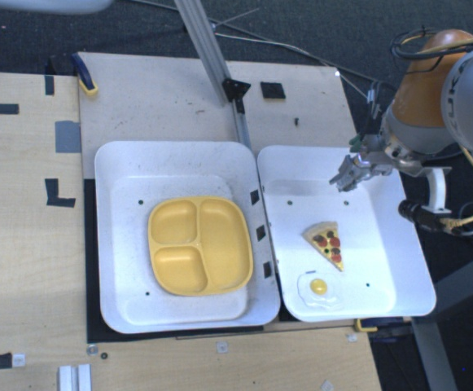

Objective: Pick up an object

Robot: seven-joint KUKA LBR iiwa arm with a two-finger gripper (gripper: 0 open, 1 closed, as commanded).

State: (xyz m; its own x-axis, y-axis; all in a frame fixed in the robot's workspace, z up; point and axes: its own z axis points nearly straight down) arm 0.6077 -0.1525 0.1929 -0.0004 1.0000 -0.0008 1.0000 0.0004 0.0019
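Note:
A toy pizza slice (pixel 326 243) lies in the middle of the right bin (pixel 399 243). A toy fried egg (pixel 317 288) sits just below it, near the bin's front edge. My gripper (pixel 347 177) hangs over the upper right part of that bin, up and to the right of the pizza slice and apart from it. Nothing shows between its fingers, which seem slightly spread.
A yellow divided plate (pixel 199 244) fills the middle of the left bin (pixel 122 218). A slanted metal pole (pixel 212 47) rises behind the bins. The arm's orange band (pixel 427 88) is at the right, with cables beside it.

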